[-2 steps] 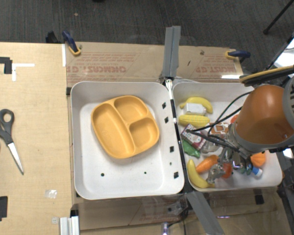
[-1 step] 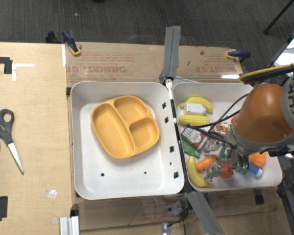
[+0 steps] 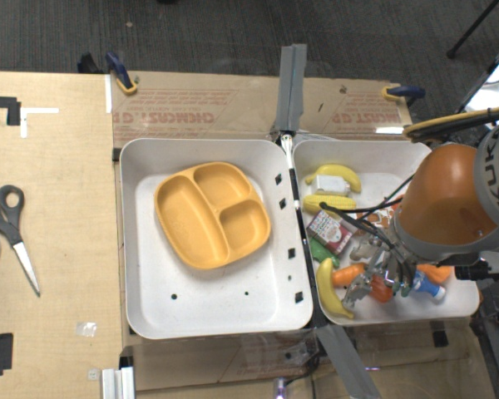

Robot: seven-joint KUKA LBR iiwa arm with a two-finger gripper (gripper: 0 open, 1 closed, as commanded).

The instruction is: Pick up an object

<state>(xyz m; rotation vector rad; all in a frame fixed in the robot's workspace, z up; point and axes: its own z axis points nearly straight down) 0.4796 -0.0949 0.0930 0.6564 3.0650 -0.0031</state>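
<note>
My gripper is down in the right bin, low over a heap of small items near its front wall. Right around it lie an orange carrot-like piece, a small red item and a blue-capped item. A yellow banana curves along the bin's front left corner. Two more bananas lie at the back, with a red and green packet between them and the gripper. The arm's orange band hides the right part of the bin.
The left bin holds a yellow-orange divided plate. A grey divider bar runs between the bins at the back. Scissors lie on the wooden bench at far left. Blue clamps hold the cardboard behind.
</note>
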